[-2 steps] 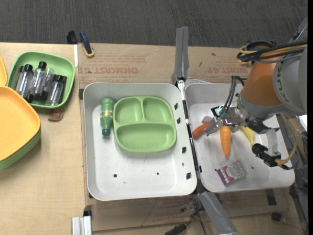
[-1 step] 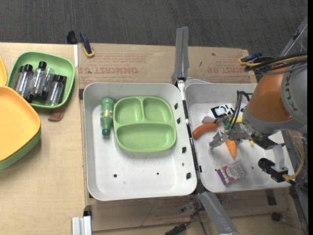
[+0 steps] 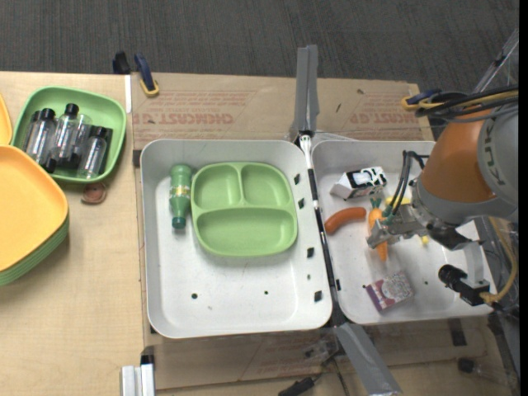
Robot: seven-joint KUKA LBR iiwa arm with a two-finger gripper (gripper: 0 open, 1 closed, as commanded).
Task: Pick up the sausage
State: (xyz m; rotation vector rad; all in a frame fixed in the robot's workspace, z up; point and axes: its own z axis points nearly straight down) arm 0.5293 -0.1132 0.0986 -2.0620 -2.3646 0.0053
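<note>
Reaching in over the right bin (image 3: 429, 308), the gripper (image 3: 381, 236) hangs low near that bin's middle, its metal end just above a small orange carrot-like piece (image 3: 379, 221); whether it is released or clenched cannot be told from this slanting look, and nothing can be seen grasped in it. The sausage (image 3: 345, 219) is a short, smooth, orange-red link, slightly curved, lying flat on the floor of the right bin. It rests toward that bin's left wall, just to the left of the gripper and apart from it, with the carrot-like piece between the two. Toward the right bin's far wall sits a small black-and-white packet (image 3: 361, 181), and near its front wall lies a purplish patterned pouch (image 3: 388, 292). Left of the right bin, the other bin (image 3: 165, 304) bears a green divided plate (image 3: 244, 207) and a green bottle (image 3: 180, 195) lying beside it.
</note>
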